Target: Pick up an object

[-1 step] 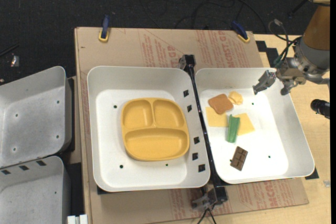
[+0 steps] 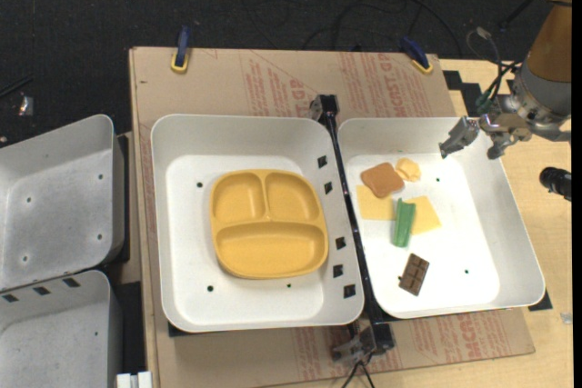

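Camera view: jaws [image 2: 476, 138] spread, unladen, over right bin's [image 2: 509, 204] far rim.

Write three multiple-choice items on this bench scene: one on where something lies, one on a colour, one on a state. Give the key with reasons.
1. Where does the yellow divided tray lie?
A. in the left bin
B. in the right bin
C. on the floor

2. What colour is the stick-shaped piece in the right bin?
A. red
B. green
C. blue

3. How does the gripper stand?
A. pressed on the tray
B. above the right bin's far edge, holding nothing
C. gripping the brown block

Key: 1 A, the tray rests in the left bin. 2 B, it is green. 3 B, nothing sits between its spread fingers.
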Tool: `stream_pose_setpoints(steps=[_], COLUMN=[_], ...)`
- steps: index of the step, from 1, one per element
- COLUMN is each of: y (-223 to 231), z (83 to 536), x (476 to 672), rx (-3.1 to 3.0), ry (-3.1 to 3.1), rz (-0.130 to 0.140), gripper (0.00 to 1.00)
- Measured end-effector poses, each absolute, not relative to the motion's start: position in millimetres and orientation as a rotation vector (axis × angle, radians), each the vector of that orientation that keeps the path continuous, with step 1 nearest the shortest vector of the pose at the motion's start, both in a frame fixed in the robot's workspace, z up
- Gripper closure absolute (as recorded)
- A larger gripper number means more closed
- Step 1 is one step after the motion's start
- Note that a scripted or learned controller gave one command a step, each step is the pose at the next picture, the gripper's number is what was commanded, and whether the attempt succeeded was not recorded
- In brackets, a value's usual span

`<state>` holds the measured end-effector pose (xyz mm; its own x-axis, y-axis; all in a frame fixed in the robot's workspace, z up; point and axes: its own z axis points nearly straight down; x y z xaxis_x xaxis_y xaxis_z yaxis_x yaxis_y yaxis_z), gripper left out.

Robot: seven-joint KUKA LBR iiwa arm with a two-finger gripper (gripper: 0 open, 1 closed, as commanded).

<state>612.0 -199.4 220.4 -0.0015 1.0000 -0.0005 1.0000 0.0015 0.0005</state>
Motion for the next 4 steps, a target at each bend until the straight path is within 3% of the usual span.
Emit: stream_pose_setpoints(steps=[2, 3, 4], y=[-200.8, -200.0, -200.0], z=[117.3, 90.8, 103.3], x=[618.4, 618.2, 619.7], rx=[2.225, 2.223, 2.218], ry=[2.222, 2.222, 2.22], rz=[-0.004, -0.002, 0.002], gripper=[0.0, 0.0, 1.0])
